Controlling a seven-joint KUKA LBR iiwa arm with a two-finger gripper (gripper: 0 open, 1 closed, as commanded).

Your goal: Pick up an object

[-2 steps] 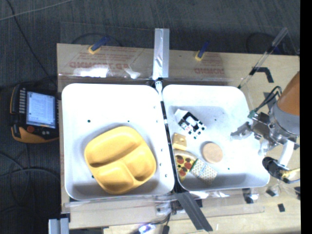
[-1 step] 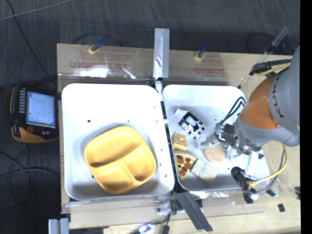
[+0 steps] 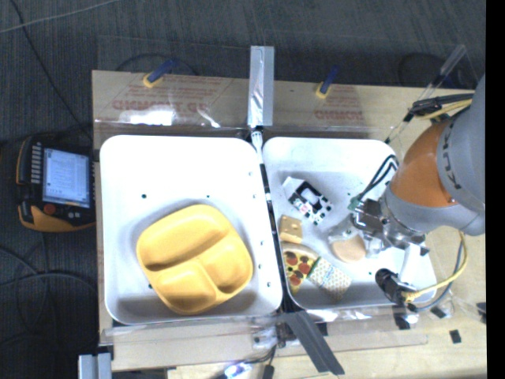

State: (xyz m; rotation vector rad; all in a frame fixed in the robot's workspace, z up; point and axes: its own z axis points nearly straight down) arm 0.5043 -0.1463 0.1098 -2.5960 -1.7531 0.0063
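Arm: grey with an orange band, reaching into the right white bin (image 3: 331, 150) from its right edge.
Gripper (image 3: 364, 226): low over the right bin's middle; open or closed, cannot tell.
Pale tan rounded object (image 3: 348, 249): just beside the gripper, toward the front edge.
Others in right bin: black-and-white patterned box (image 3: 308, 200), small tan block (image 3: 290, 229), pizza-slice toy (image 3: 298, 265), patterned white packet (image 3: 331, 278).
Left white bin (image 3: 118, 212): yellow three-compartment plastic tray (image 3: 193, 257), front middle.

One fixed camera looks steeply down on both bins (image 3: 181, 152).
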